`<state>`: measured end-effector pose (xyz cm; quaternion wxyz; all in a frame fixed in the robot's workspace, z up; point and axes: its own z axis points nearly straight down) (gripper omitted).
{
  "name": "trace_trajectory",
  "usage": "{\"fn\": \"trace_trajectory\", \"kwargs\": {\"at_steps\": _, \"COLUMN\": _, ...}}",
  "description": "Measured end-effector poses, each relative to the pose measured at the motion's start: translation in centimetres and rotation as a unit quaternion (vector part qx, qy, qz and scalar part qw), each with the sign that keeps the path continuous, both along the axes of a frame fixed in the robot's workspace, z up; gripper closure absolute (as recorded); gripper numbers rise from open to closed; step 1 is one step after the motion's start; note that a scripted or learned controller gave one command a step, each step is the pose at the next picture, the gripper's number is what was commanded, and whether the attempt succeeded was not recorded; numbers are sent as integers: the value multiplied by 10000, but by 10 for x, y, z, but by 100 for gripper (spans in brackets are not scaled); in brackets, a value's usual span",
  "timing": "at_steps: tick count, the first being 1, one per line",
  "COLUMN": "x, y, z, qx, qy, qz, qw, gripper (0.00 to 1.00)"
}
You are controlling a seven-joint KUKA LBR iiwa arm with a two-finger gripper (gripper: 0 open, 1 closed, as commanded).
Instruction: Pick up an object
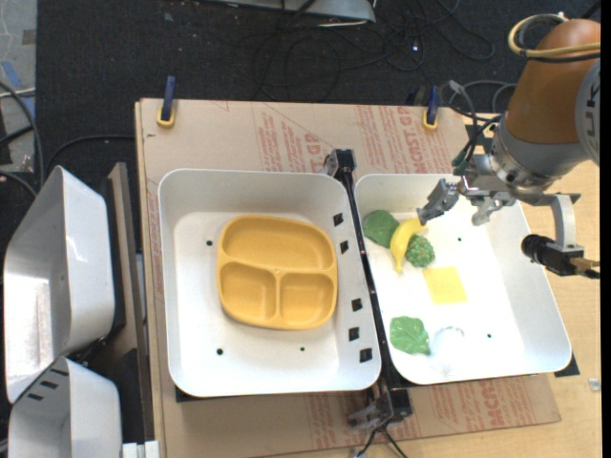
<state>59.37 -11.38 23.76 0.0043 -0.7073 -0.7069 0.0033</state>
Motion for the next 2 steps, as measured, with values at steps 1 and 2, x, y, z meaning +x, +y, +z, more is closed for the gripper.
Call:
{"fn": "trace_trajectory", "kwargs": {"at_steps": 1, "x": 2, "y": 0, "z": 6, "qx": -6, "qy": -52, "qz": 7, "qw": 10000, "gripper": 0}}
{"fn": "trace_trajectory", "kwargs": {"at_steps": 2, "x": 10, "y": -4, "z": -44, "qx": -8, "qy": -32, "qz": -4, "qw": 10000, "gripper": 0}}
